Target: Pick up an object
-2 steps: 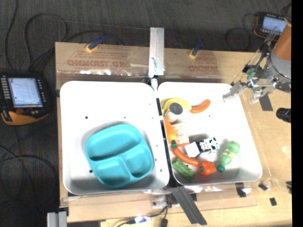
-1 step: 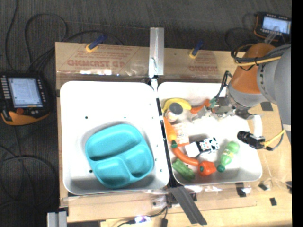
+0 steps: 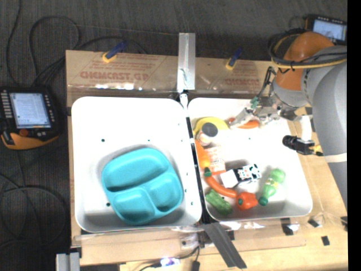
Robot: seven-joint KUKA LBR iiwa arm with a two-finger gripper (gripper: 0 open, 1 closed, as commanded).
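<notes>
Fingers of the gripper (image 3: 248, 117) hang at the far end of the right bin (image 3: 293, 168), and a small orange piece (image 3: 248, 125) lies right at their tips; whether they pinch it or merely rest beside it I cannot tell, nor whether they are spread or pressed together. By my reading the pick is at most under way, not finished: nothing is plainly lifted clear of the bin. Most candidate objects sit together nearer the front of that bin: a yellow round piece (image 3: 210, 128), an orange carrot-like toy (image 3: 217, 186), a black-and-white block (image 3: 247, 174) and a green bottle (image 3: 272, 183). In the left bin (image 3: 90, 123) lies a blue divided tray (image 3: 142, 184).
</notes>
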